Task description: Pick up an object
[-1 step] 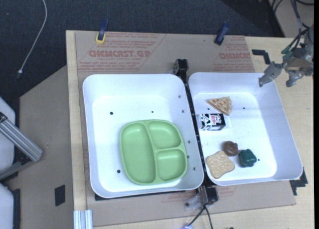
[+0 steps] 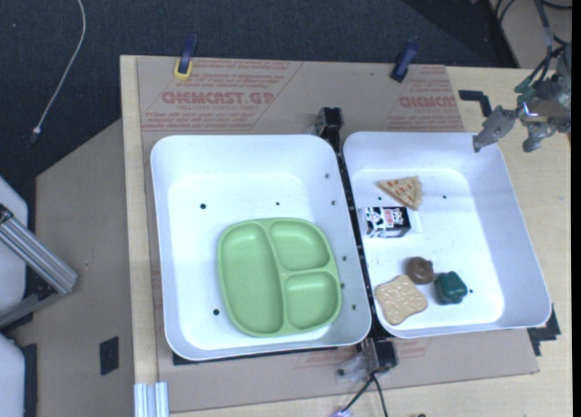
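Dark carpet surrounds the counter [image 2: 272,88], and on it I see the right bin [image 2: 508,224] with everything untouched: a cracker wedge [image 2: 402,192], a printed card [image 2: 388,220], a brown lump [image 2: 419,270], a green block [image 2: 450,287] and a toast piece [image 2: 400,299]. Nothing is lifted yet, so the whole pick remains. My gripper [image 2: 513,129] hangs just past that bin's far right corner, jaws spread with nothing between them, and the bin's middle offers clear room to descend.
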Available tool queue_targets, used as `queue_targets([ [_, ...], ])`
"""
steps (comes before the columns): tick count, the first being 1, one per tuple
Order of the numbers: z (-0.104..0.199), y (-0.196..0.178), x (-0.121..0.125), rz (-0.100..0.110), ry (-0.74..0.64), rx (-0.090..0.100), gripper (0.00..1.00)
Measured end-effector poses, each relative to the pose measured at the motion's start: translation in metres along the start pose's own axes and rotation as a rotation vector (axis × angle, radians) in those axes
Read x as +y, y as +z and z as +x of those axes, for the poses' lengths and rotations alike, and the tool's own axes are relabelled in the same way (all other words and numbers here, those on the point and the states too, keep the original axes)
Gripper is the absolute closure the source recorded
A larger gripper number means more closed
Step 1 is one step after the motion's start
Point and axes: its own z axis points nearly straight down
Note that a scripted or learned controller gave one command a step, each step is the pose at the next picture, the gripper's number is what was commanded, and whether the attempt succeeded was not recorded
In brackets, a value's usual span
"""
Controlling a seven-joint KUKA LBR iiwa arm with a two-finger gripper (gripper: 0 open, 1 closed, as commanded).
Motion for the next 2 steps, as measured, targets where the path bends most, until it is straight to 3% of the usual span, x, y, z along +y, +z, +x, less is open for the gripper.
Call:
queue_targets([
  [2,0.001,0.087,0.008,0.001,0.000,0.001,0.00],
])
